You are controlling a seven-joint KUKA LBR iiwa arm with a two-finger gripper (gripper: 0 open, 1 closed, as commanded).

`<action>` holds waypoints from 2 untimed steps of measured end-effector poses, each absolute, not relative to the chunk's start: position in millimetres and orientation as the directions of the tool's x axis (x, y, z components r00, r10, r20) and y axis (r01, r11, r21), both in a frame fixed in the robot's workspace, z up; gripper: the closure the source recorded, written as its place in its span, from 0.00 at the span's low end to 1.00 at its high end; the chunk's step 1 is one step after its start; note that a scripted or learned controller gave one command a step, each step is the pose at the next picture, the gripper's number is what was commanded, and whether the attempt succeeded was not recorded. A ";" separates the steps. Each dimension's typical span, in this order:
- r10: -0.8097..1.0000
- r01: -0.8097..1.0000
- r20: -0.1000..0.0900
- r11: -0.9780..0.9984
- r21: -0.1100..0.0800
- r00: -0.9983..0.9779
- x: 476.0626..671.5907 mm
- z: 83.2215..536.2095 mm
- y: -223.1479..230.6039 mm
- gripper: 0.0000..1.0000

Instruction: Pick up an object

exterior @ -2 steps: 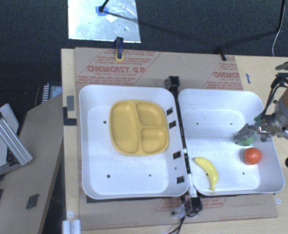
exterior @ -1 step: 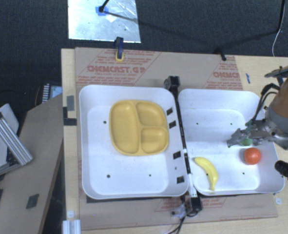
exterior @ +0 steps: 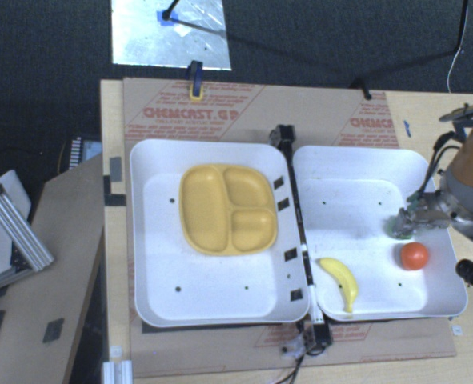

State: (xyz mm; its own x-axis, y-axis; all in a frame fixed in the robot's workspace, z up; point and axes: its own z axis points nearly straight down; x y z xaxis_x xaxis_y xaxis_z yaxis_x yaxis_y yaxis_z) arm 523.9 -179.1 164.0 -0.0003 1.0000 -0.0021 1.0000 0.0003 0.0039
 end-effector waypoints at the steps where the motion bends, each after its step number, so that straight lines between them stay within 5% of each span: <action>1: 1.000 1.000 -0.003 0.004 0.007 -0.004 526.0 217.8 -179.6 1.00; 2: 1.000 1.000 -0.002 0.004 0.005 -0.004 527.4 241.8 -179.9 1.00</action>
State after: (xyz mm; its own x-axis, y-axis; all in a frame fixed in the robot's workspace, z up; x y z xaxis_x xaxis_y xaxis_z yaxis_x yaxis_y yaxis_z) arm 527.4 -179.9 241.8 -0.0044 1.0000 -0.0015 1.0000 0.0044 0.0046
